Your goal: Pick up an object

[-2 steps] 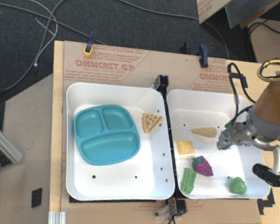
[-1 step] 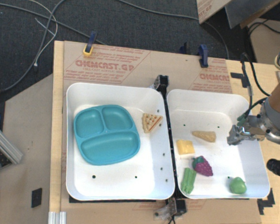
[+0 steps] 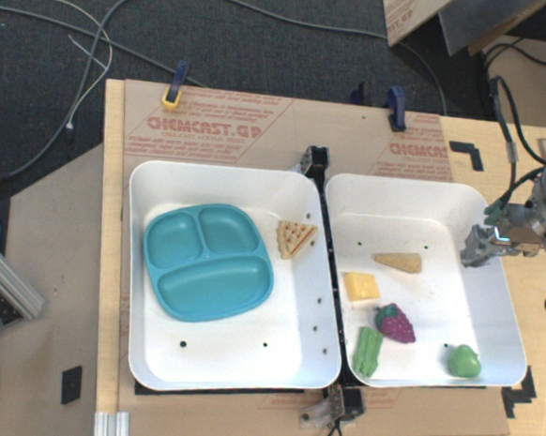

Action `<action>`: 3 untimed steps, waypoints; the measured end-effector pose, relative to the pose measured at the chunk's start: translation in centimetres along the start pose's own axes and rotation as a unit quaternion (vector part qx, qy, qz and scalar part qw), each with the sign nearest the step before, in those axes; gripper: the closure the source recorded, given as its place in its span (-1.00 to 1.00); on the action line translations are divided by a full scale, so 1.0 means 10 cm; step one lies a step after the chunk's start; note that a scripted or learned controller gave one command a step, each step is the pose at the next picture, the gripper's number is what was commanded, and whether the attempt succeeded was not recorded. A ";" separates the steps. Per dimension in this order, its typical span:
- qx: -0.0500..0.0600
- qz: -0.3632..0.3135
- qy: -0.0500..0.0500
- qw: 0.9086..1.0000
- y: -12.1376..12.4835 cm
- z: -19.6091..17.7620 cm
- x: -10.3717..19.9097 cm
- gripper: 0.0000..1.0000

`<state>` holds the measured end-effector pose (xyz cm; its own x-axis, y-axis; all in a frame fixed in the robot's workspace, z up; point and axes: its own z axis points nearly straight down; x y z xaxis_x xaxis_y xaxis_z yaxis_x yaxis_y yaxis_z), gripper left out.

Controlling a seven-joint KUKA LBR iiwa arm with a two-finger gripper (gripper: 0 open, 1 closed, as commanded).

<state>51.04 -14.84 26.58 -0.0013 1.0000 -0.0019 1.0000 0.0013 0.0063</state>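
— Biggest first?
— Left bin (image 3: 141, 343), holding a teal plate (image 3: 209, 260) with a waffle piece (image 3: 294, 238) just beside it. Right bin (image 3: 500, 320), holding food toys.
— Which ones?
— Near the middle, a bread slice (image 3: 398, 262) and cheese (image 3: 362, 287); lower down, green beans (image 3: 367, 350), grapes (image 3: 395, 324) and a green pepper (image 3: 464, 361).
— Gripper (image 3: 482, 246)?
— Over the right bin's far right edge, apart from every toy. Holding nothing visible; can't tell whether spread or closed.
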 end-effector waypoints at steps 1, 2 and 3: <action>0.002 -0.003 0.002 1.000 0.08 -0.03 0.56 1.00; 0.002 -0.002 0.002 1.000 0.13 -0.05 1.05 1.00; 0.006 -0.002 0.003 1.000 0.16 0.16 1.62 1.00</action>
<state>52.59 1.31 24.97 -0.0046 1.0000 0.0035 1.0000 0.0046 -0.0048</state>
